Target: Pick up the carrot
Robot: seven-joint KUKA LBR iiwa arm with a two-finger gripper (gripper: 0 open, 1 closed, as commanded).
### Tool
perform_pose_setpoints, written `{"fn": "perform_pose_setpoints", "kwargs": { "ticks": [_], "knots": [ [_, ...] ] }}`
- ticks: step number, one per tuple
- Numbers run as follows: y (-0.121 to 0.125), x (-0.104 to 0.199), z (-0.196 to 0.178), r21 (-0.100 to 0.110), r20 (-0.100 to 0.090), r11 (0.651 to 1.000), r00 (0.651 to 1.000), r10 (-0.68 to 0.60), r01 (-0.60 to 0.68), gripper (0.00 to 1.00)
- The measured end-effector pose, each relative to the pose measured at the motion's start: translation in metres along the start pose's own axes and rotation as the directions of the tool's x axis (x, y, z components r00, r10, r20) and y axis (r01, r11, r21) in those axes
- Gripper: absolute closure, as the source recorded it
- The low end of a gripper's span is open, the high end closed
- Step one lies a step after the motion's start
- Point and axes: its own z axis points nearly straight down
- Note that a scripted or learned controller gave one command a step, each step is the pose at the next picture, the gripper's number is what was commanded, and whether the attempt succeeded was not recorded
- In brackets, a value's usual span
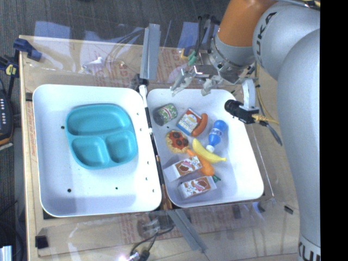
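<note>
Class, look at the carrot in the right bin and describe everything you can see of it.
The carrot is small, orange and smooth, like plastic toy food. It lies slantwise in the right bin, mostly hidden under the banana that crosses it. One end shows near the pizza slice; the other rests beside the upper carton. The claw is well away from it.

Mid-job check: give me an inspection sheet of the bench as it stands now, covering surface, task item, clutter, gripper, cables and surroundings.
Surface: two white bins side by side; left bin holds a teal divided tray.
Job's things: carrot lies in the right bin, partly under the banana, between the cartons.
Clutter: green can, sausage, blue bottle, pizza slice, snack packet, two cartons.
Grippers: gripper above the right bin's far edge, fingers apart, holding nothing.
Cables: black cable at the left edge; wires near the front edge.
Surroundings: dark carpet beyond the bench.
</note>
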Motion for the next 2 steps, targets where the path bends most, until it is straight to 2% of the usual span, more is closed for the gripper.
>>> {"fn": "perform_pose_setpoints", "kwargs": {
  "ticks": [1,2],
  "knots": [
    [-0.065,-0.048,0.053,-0.001,0.000,0.991,0.991,-0.130,0.130,0.00],
    [-0.123,-0.082,0.094,-0.001,0.000,0.997,0.997,-0.079,0.079,0.00]
  ]
}}
